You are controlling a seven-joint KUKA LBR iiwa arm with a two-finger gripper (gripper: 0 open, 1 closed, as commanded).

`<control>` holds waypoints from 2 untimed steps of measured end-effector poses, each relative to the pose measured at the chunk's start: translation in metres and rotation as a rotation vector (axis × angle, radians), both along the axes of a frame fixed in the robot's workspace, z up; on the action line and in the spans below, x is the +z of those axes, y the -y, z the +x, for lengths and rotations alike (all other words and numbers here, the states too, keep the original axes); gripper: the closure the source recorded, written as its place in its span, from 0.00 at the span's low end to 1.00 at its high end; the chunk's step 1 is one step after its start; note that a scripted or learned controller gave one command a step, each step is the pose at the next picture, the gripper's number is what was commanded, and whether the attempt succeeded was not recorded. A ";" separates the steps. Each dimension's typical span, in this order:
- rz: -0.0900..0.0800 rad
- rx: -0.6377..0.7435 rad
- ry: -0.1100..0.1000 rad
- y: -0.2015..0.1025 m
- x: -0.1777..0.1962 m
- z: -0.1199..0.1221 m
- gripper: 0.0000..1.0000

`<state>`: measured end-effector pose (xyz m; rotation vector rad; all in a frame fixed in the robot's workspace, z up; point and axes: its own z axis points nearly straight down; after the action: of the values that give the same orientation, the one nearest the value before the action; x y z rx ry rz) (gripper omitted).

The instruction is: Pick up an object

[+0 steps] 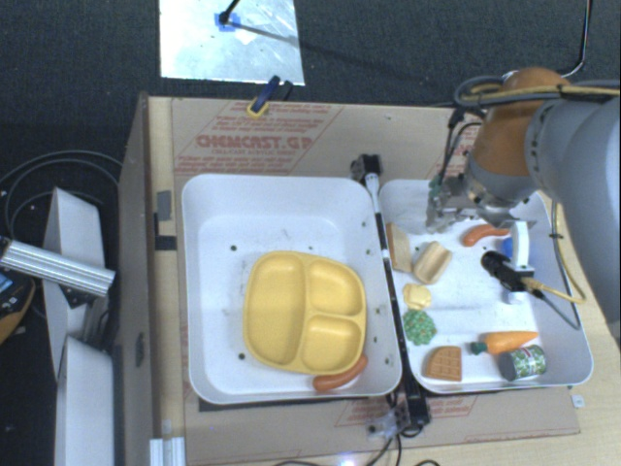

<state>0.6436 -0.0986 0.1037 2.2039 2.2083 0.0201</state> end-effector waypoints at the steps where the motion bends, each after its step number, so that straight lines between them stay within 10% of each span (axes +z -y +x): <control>1: 0.003 -0.001 -0.020 0.042 0.050 -0.029 1.00; 2: 0.005 -0.001 -0.022 0.040 0.049 -0.029 0.00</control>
<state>0.6148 -0.1390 0.1523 2.2183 2.2211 0.0019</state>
